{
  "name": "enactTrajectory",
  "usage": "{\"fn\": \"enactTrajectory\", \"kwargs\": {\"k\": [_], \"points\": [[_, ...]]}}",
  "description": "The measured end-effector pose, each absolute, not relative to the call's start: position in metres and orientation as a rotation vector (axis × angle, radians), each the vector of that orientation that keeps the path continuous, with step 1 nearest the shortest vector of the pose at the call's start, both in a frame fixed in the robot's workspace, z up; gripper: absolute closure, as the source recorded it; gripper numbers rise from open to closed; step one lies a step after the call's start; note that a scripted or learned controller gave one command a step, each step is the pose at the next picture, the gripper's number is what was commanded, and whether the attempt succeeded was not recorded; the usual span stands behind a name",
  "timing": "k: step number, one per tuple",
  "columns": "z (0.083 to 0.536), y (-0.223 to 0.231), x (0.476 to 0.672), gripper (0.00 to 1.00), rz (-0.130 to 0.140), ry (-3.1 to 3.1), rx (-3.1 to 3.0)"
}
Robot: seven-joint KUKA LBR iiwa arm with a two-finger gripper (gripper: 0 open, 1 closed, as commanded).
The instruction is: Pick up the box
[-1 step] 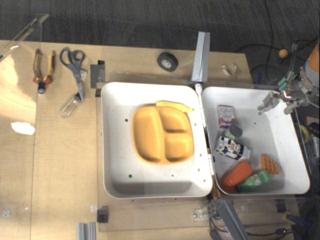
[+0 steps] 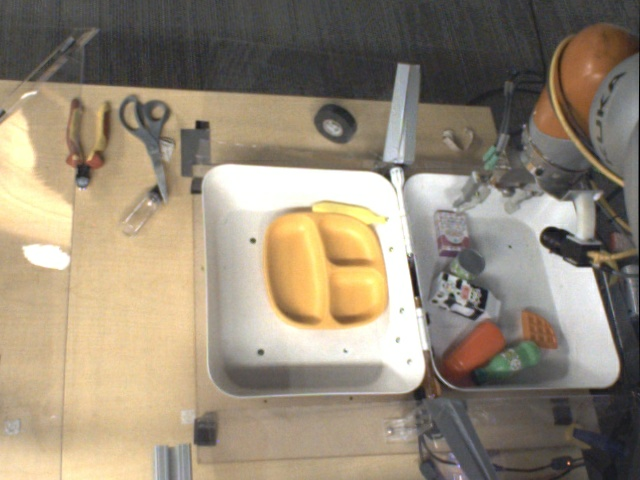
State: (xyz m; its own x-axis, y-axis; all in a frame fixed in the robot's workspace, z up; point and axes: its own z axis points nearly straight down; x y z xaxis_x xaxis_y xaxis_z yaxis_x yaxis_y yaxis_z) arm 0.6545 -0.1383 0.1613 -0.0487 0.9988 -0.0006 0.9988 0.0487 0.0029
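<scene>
One small carton [image 2: 460,295], light, crushable, tilted; I'd pinch its short sides. Gripper [image 2: 490,183] hovers apart, grip state unclear.

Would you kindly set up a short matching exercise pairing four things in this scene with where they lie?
Things:
1. yellow tray
2. carrot
3. scissors
4. tape roll

Places:
A. right bin, near its front edge
B. bench, left of the bins, beside the pliers
C. left bin, in the middle
D. bench, behind the left bin

Pairs: 1-C, 2-A, 3-B, 4-D
</scene>
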Motion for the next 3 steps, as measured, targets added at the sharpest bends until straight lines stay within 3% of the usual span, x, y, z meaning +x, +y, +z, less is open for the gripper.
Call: {"fn": "enactTrajectory", "kwargs": {"k": [1, 2, 3], "points": [[0.087, -0.103, 0.664, 0.0, 0.006, 2.363, 2.061], [0.1, -0.102, 0.667, 1.0, 0.012, 2.363, 2.052], [0.202, -0.083, 0.652, 1.0, 0.008, 2.353, 2.072]]}}
